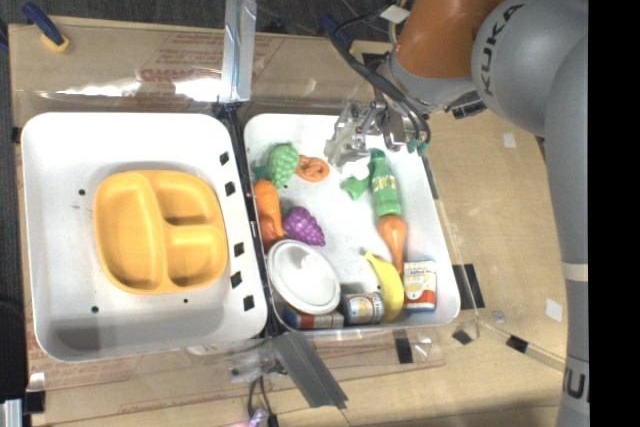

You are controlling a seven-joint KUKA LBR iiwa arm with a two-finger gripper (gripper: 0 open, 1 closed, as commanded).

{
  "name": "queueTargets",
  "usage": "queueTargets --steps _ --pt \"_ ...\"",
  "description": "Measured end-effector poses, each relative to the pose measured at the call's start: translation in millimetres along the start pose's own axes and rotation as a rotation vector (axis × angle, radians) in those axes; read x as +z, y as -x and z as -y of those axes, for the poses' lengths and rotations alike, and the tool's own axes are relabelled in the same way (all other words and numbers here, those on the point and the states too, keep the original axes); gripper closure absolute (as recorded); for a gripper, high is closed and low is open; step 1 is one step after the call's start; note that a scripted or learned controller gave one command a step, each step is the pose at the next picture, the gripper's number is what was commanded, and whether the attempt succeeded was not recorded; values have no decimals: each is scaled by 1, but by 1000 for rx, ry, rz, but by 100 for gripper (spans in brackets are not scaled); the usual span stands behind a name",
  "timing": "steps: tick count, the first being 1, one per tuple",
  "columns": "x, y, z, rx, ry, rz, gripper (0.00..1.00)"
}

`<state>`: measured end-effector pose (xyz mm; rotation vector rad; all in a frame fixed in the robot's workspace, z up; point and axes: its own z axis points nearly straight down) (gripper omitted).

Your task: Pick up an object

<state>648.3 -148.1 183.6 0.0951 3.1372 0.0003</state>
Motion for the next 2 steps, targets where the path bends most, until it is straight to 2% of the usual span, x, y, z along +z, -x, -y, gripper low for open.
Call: queueTargets --steps 1,2 --pt "6 -6 -8 -20 0 -3 100" --pt "-22 -4 -15 18 -1 2 100"
